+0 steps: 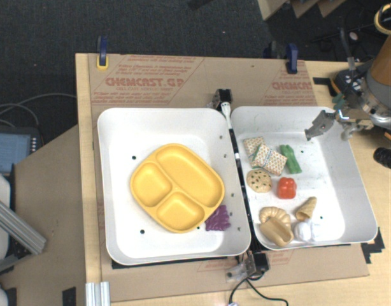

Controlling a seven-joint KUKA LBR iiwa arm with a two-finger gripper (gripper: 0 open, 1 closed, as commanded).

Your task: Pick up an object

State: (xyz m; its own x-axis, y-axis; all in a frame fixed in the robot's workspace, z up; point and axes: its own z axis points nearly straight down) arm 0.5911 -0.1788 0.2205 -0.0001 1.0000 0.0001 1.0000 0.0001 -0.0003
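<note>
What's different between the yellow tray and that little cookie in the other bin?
The yellow tray is far larger than the cookie. The tray is bright yellow and plain; the cookie is tan with dark specks. The tray is a rounded rectangle split into three compartments, while the cookie is a flat round disc. The tray lies in the left bin with a purple item at its corner; the cookie sits among other toy foods in the right bin. Both lie flat.

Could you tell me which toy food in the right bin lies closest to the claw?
The green pepper: it lies uppermost, just below-left of the claw.
</note>
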